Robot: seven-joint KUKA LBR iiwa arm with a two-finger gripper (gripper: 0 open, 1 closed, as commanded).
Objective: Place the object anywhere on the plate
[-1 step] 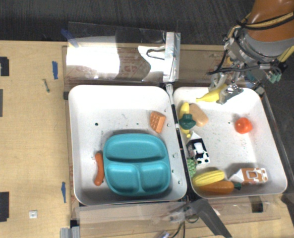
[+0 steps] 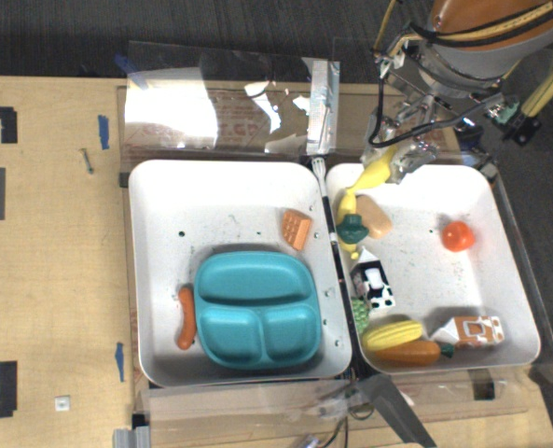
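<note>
One banana (image 2: 367, 177) lay in the far left corner of the right bin (image 2: 514, 278), close against the wall shared with the left bin (image 2: 164, 213). It ran at a slant, its upper end pointing toward the gripper (image 2: 408, 157). The gripper hung over that same corner, right at the banana's upper end. Whether it touched the fruit could not be told, nor whether the claw was apart, together or clamped on anything, since cables and metal parts blurred together there. The arm (image 2: 481, 17) came in from the upper right, its orange band above the wrist.

Just beside the banana's lower end sat a green piece (image 2: 351, 228), with a beige piece (image 2: 376, 218) touching it on the right. A red tomato (image 2: 458, 236) stood well apart from them, toward the right wall. Nearer the front, a black-and-white cow (image 2: 374, 286) lay by the shared wall. In front of it were a yellow corn (image 2: 393, 332) and an orange carrot (image 2: 414, 351), the two touching. An orange-and-white box (image 2: 476, 329) lay just to their right.

The teal plate (image 2: 255, 308), divided into three compartments, sat in the front half of the left bin, well apart from the banana. An orange wedge (image 2: 296, 228) lay just behind the plate's far right corner. An orange sausage (image 2: 186, 317) lay lengthwise along the plate's left edge.
</note>
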